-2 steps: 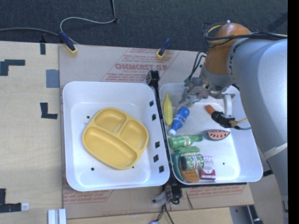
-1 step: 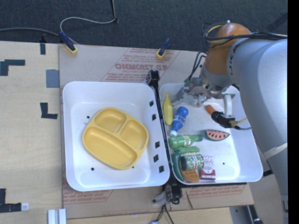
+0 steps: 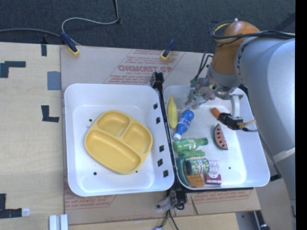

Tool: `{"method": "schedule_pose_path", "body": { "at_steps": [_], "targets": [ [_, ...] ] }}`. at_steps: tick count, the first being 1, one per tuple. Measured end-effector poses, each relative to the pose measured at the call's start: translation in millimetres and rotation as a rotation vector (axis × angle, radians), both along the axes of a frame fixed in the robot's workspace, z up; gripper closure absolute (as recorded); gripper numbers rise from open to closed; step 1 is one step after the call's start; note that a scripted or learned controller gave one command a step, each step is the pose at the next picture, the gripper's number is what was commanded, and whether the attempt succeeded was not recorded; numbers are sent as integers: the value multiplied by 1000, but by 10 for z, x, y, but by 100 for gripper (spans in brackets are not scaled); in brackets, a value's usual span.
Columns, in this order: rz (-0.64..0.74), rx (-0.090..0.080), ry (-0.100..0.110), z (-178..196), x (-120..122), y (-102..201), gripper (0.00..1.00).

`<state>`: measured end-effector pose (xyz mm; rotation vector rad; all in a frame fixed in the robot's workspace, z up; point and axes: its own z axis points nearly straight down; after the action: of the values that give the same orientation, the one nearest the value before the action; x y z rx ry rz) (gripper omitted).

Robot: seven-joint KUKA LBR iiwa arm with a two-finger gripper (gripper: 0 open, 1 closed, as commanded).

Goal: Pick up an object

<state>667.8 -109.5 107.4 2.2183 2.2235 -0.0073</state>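
Camera view, from above at a slant. Approach step, by the look of it: gripper (image 3: 195, 98) low over the far-left corner of the right bin (image 3: 249, 174), with nothing seen in its grasp. Whether spread or pressed together, impossible to tell against the clutter of the wrist.

Nearest candidates along the bin's left edge:
- yellow banana-shaped piece (image 3: 171, 111), lying lengthwise against the left wall
- blue bottle (image 3: 184, 121), tilted, just beside it and nearest the tool
- green bottle (image 3: 190, 144), on its side further toward the near edge

Next move, as a judgement: settling on one target, most likely the blue bottle, then lining up across its narrow body and coming down without nudging the yellow piece touching or nearly touching it. Little spare room between the two, and the wall close by.

Elsewhere in the right bin:
- small orange piece (image 3: 217, 112), possibly a carrot, toward the far edge
- watermelon slice (image 3: 220, 137) near the middle
- can (image 3: 197, 166) and red-and-white box (image 3: 212, 176), crowded into the near-left corner

Left bin (image 3: 76, 176): yellow divided plate (image 3: 119, 141) at its middle.

Underneath both, a cardboard sheet (image 3: 129, 68) with red lettering on a pale wooden bench (image 3: 24, 143), pinned at the far edge by two blue-and-yellow clamps (image 3: 71, 44); dark floor (image 3: 158, 8) beyond, crossed by a black cable (image 3: 115, 6)
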Motion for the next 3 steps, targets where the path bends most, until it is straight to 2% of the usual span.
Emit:
{"method": "schedule_pose_path", "body": {
  "at_steps": [1, 2, 3],
  "targets": [
    [0, 0, 0, -2, -1, 0, 0],
    [1, -1, 1, 94, -1, 1, 100],
    [0, -1, 1, 92, -2, 1, 0]
  ]
}}
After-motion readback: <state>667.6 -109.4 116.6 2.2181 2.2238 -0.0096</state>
